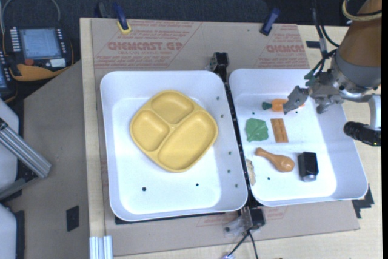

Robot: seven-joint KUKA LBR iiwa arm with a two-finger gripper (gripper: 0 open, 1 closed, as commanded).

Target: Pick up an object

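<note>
Nothing lifted yet, by the look of it. The gripper (301, 96) hovers over the back of the right bin (345, 185), its tip just beside the toy carrot (274, 105); whether the fingers are spread or closed, I cannot tell. The green leaf (256, 129), orange block (279, 130), drumstick (276, 159) and black object (308, 165) lie loose. The yellow divided plate (174, 129) sits in the left bin (121, 148). The whole grasp remains.

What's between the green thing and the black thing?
In the camera view, the brown chicken leg lies between the green thing and the black thing, below the orange block.
</note>
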